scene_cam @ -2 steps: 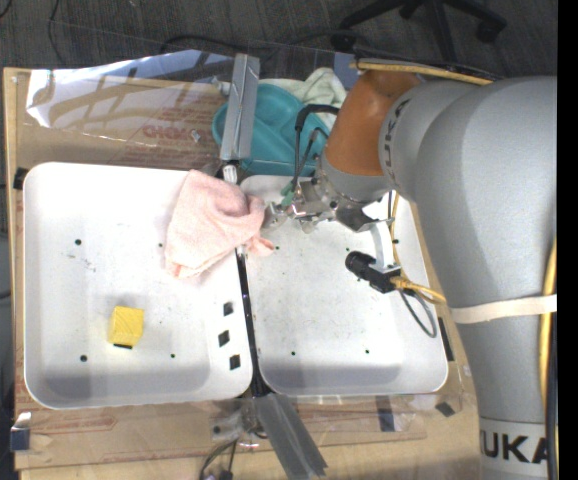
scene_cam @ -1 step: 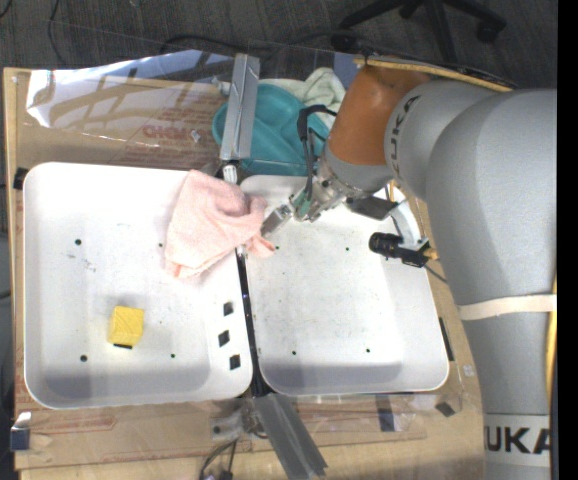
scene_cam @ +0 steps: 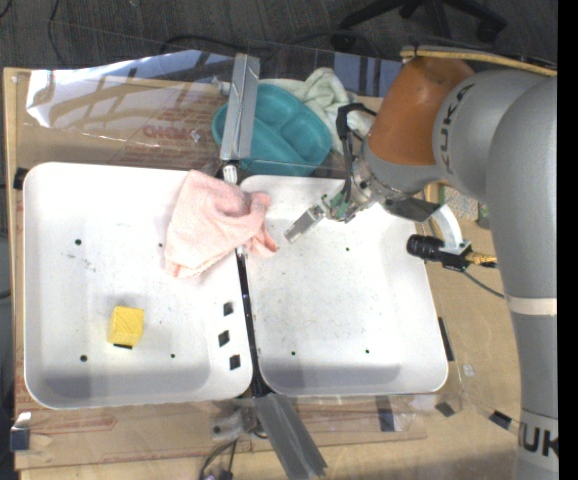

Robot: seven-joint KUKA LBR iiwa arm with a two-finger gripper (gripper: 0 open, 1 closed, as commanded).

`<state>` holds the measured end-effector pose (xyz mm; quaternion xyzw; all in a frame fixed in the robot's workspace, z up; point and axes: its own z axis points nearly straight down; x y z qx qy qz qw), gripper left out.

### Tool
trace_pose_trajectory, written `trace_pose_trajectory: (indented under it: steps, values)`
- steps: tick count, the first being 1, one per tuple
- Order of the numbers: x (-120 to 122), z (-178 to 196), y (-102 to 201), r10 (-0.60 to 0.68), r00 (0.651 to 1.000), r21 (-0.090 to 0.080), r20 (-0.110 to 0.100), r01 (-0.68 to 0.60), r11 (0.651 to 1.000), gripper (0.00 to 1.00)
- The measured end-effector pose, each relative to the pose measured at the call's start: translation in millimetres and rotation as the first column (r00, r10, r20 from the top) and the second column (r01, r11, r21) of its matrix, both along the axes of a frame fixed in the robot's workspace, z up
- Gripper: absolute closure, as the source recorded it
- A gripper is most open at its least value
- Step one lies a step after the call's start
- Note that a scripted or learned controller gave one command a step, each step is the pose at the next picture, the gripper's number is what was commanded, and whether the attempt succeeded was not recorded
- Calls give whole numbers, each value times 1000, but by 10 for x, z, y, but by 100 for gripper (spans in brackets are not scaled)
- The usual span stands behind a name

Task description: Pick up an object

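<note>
A pink cloth (scene_cam: 212,223) lies crumpled over the divider at the back, mostly in the left bin (scene_cam: 49,268), with one corner reaching into the right bin (scene_cam: 409,358). A small yellow block (scene_cam: 126,326) sits near the front of the left bin. My gripper (scene_cam: 304,226) hangs low over the back of the right bin, just right of the cloth's corner and apart from it. It points down and to the left, and I see nothing in it.
A teal dish (scene_cam: 274,133) and a pale crumpled cloth (scene_cam: 324,90) lie behind the bins. A metal bar (scene_cam: 239,108) stands at the back above the divider. Clear plastic sheet (scene_cam: 119,93) covers the bench at the back left.
</note>
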<state>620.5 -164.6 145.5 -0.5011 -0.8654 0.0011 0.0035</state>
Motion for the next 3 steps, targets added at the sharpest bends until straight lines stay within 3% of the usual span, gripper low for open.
trace_pose_trajectory:
  steps: [1, 2, 3]
  values:
    - [-127, -551, 474, 259, 966, -7, 4, -259, 966, 0]
    - [-124, -490, 488, 263, 965, -2, -1, -263, 965, 100]
    - [85, 346, 53, 38, 999, -2, 2, -38, 999, 100]
